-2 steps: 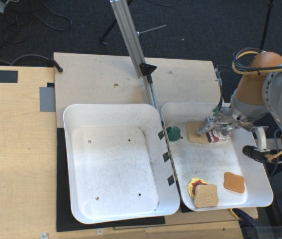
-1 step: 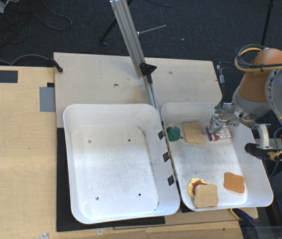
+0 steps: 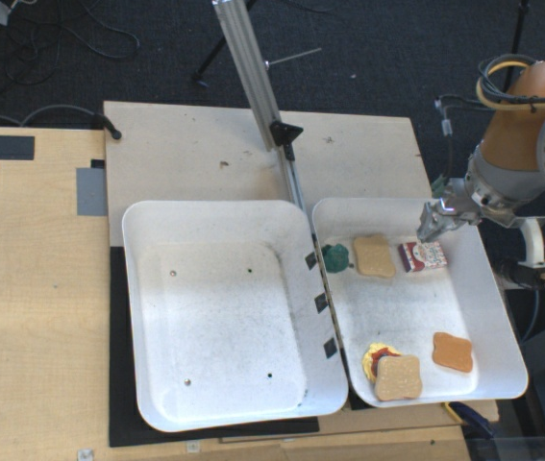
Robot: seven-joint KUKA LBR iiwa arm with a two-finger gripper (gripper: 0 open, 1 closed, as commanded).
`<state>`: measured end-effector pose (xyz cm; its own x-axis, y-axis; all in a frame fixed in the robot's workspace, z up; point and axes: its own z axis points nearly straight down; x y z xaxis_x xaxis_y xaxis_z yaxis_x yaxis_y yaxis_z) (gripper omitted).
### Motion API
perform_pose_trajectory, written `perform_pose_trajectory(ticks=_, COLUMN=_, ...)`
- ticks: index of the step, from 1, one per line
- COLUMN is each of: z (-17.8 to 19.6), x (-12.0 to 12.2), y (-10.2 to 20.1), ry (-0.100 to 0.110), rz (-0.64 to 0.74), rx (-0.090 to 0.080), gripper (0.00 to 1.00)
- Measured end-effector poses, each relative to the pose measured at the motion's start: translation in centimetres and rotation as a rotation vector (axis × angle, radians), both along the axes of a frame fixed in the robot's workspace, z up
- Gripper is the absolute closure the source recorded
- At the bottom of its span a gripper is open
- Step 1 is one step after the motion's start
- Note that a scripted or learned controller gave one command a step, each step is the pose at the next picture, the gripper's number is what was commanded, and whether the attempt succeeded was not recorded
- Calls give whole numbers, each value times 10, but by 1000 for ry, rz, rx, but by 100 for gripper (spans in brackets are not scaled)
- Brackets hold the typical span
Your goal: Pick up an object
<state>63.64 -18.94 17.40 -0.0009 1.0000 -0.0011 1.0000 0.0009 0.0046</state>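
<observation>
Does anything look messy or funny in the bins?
Nothing looks spilled or broken. All the items sit in the right bin: a green piece, a tan slice, a red-and-white packet, an orange piece, and a sandwich with its bread sitting crooked over the filling. The gripper hangs just above the packet.

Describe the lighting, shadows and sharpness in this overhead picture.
Camera view: even, soft light with no harsh glare; the white bins look bright but keep their specks and scuffs; faint shadows lie under the toast slice and the gripper; the dark floor at the top is dim; focus is slightly soft throughout.
</observation>
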Motion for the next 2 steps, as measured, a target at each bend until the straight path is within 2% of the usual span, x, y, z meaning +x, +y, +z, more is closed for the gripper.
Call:
perform_pose_trajectory(ticks=1, z=39, x=1, y=-1, ry=2, rz=1, rx=0, gripper=100)
perform_pose_trajectory(ticks=2, z=52, x=8, y=49, ry=3, rz=3, rx=3, gripper=100)
